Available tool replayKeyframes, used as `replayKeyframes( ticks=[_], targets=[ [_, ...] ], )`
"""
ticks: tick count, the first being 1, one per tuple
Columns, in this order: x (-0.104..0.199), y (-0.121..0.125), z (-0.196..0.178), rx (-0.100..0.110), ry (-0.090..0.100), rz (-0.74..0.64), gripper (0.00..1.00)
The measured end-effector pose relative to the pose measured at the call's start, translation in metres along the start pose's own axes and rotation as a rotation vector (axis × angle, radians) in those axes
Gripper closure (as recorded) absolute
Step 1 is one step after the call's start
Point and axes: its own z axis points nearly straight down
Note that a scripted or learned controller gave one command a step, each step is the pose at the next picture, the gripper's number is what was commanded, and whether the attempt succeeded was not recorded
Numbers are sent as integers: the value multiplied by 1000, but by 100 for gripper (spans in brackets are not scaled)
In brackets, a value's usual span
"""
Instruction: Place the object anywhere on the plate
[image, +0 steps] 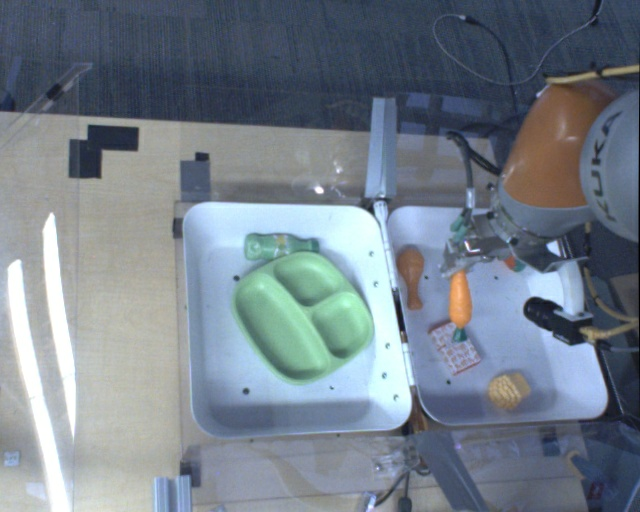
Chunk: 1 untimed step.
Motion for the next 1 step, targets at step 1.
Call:
replayKeyframes(
  ticks=[1],
  targets=[
    [61,65,15,1,1,32,100]
  ],
)
